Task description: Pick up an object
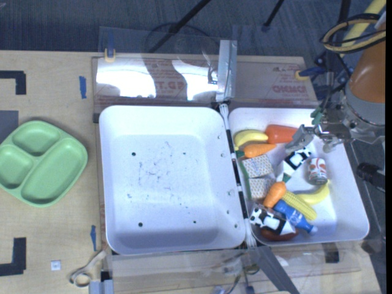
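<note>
Grey end effector (304, 137) hovering over the far side of the right shallow white bin (352, 222), can't tell if it's gripping, heaped toy food sitting under it, yellow plastic banana (246, 138), orange carrot (274, 193), green divided plate (40, 162) lying far left on the counter (43, 237)

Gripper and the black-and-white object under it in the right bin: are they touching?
Cannot tell. In the camera view the gripper hangs right over the black-and-white object, and their outlines overlap, so no contact or gap shows plainly from this slant.

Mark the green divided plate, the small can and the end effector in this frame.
green divided plate (40, 162), camera view, on its large compartment.
small can (316, 170), camera view, on its side.
end effector (304, 136), camera view, at its tip.
</note>
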You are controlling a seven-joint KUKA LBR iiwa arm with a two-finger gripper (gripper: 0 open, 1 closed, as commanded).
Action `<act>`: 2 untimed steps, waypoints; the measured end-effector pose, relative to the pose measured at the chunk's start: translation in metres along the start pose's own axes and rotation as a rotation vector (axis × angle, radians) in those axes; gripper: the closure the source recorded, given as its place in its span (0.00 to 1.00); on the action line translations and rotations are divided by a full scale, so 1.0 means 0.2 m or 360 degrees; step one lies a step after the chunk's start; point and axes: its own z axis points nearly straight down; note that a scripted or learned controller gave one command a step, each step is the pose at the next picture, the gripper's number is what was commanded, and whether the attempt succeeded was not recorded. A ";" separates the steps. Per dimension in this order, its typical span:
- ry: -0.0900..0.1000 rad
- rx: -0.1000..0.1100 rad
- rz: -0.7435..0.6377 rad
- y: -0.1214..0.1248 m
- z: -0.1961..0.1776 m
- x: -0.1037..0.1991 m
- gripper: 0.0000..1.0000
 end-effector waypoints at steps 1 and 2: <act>0.0001 -0.0001 -0.0161 -0.25 0.89 -0.03 0.00; 0.0001 -0.0004 -0.0159 -0.25 0.84 -0.03 1.00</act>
